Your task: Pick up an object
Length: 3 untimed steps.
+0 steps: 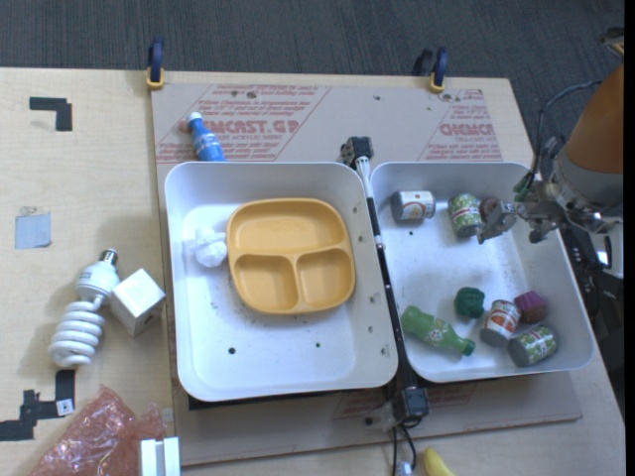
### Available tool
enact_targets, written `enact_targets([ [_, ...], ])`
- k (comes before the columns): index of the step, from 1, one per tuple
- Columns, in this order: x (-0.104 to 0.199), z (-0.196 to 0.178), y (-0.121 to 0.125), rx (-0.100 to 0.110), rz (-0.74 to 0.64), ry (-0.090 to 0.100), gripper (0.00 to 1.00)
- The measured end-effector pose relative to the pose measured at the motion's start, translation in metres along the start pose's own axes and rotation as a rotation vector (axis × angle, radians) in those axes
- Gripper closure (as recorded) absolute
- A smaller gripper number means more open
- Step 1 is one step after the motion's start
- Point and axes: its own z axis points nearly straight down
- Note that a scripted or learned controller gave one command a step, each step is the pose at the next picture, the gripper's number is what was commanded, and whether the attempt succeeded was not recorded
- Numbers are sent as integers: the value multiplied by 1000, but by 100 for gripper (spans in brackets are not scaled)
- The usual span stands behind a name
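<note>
At the nearest edge, a crumpled pink-red plastic wrap (99, 432) lies on the bench at 7 o'clock from the left bin (189, 296). A little farther, at 9 o'clock from that bin, a white spiral light bulb (81, 315) lies touching a white cube (137, 300).

The right bin (571, 266) holds the loose objects. At its near side, about 5 o'clock, a can with a green label (533, 345) lies just beside a can with a red label (501, 317) and a small maroon object (531, 305). A green toy bottle (435, 330) lies on its side at 7 o'clock, with a dark green lump (469, 300) near its cap end.

In the left bin, a yellow divided plate (291, 266) sits at the centre. A white crumpled wad (208, 251) touches its rim at 9 o'clock.

At the right bin's far side, a small grey jar (412, 206) lies on its side at 11 o'clock and a green-labelled tin (463, 214) stands at 12 o'clock. The gripper (501, 218) hangs just beside this tin, at its 3 o'clock. It is a dark tangle against the bin wall, so I cannot tell whether the claw is spread, pressed together or pinching anything.

Farthest off, a blue bottle (205, 137) lies on the printed cardboard sheet (298, 117) at 12 o'clock from the left bin.
</note>
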Motion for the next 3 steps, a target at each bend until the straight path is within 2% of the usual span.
enact_targets([
  [1, 39, 60, -71, 2, 3, 1, 0],
  [2, 39, 51, -69, -1, 5, 1, 100],
  [3, 108, -52, -49, -1, 0, 0, 100],
])
